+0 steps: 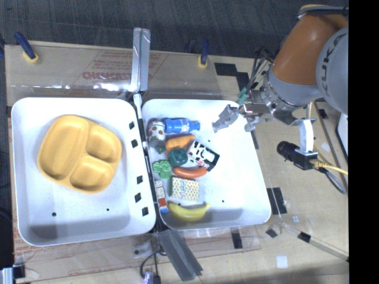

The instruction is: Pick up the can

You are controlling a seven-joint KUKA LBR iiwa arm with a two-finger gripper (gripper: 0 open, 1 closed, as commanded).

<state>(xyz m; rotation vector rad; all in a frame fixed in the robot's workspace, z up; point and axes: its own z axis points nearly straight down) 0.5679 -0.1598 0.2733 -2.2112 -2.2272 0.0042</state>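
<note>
My arm (308,52) reaches in from the upper right, the right bin (240,176) keeps bare floor along its right side, and my pincer (226,118), fingers' spread unclear, hovers near its top rim, right of the blue can (180,125) lying at the clutter's top.

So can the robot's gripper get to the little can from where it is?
Probably yes. The gripper hangs over the right bin; the can lies uncovered at the bin's left, though a blue bottle crowds it.
</note>
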